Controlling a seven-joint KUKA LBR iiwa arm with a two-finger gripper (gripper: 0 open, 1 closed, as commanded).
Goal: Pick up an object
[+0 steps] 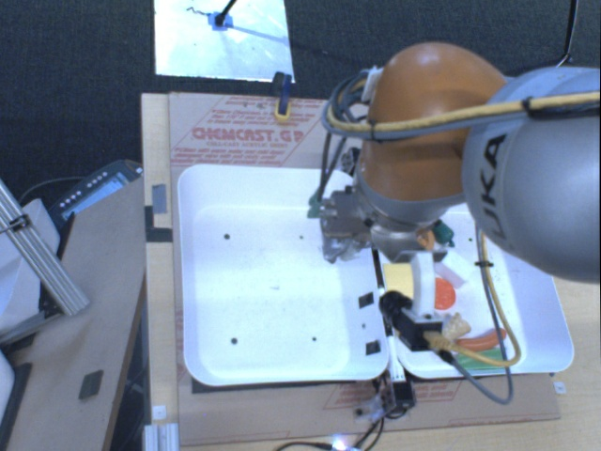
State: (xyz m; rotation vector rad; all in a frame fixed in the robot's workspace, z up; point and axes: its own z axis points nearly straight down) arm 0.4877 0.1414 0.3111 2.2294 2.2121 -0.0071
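On the bench (156, 167), my claw (344, 237) hovers by the left bin's (244, 289) right edge. Open or shut, I cannot tell. I'm at the reaching step. Next, it needs to drop onto the orange thing (444, 295) in the right bin (547, 332).

Left bin (254, 289): bare white floor nearly wall to wall, wide room to come down. Right bin (556, 348) crowded: yellow block (399, 277), round orange piece (443, 295), orange-green bits (481, 342) at front, little gap btw them. Arm (526, 177) overhangs its back half, gripper (336, 242) by the shared wall; underneath, can't tell.
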